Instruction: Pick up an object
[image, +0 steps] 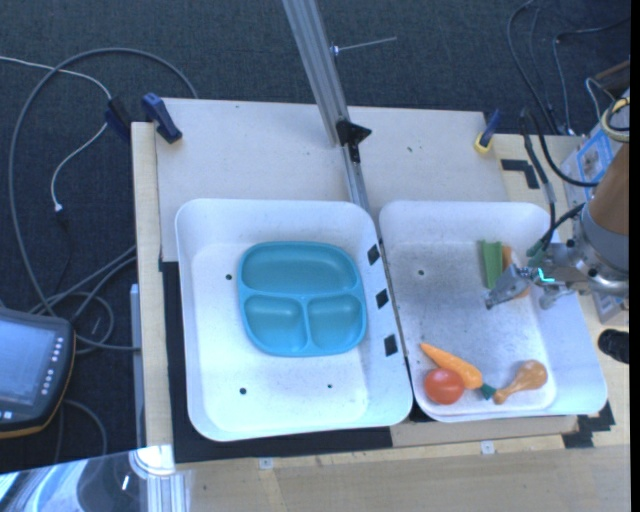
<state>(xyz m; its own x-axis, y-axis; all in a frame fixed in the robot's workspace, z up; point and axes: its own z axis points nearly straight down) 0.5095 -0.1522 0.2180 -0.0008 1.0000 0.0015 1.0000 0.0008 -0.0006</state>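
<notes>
In the right bin, a green block stands near the back, with a small orange bit showing at its right side. My gripper hangs just right of and slightly below the block, very close to it; I cannot tell whether they touch. An orange carrot, a red tomato and a tan gourd-shaped toy lie together at the bin's front edge, well below the gripper.
The left bin holds a blue divided plate. A metal pole slants down to the gap between the bins. Black clips sit along the divide. Cables and a tablet lie off the bench at left.
</notes>
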